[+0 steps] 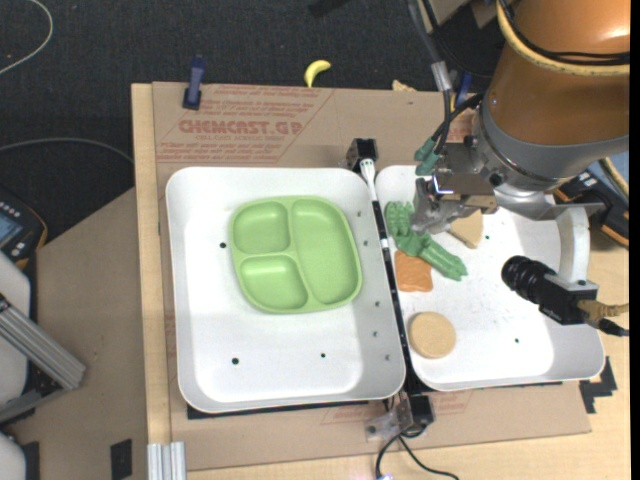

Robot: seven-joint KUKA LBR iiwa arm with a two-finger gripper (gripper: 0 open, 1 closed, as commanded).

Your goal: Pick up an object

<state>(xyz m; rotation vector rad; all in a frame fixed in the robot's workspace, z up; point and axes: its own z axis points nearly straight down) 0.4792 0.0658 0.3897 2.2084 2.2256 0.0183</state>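
1. Arm (pixel 560 68) reaches in over the right bin (pixel 520 368). Claw (pixel 437 211) sits low at that bin's upper left, near the seam between the two bins.
2. Claw state: cannot tell whether it is released or clenched, as the wrist body blocks the tip. Nothing is visibly held.
3. Likely target is the green toy vegetable (pixel 440 258). It lies flat on the bin floor and runs at a slant from right under the claw down to the right. The claw's position over its upper end reads as a grasp attempt on that end.
4. Neighbours crowd the target. An orange block (pixel 413 272) touches or nearly touches its lower side, and a tan wedge (pixel 466 232) lies just beside the claw on the right. A tan round disc (pixel 433 334) lies apart, lower in the bin.
5. Risk, as a judgement: closing here could nudge the orange block or catch the bin wall instead of the vegetable.
6. Left bin (pixel 200 298) carries a green divided plate (pixel 296 254), well apart from the claw and probably not part of this try.
7. Both bins rest on a board-covered surface (pixel 150 168).
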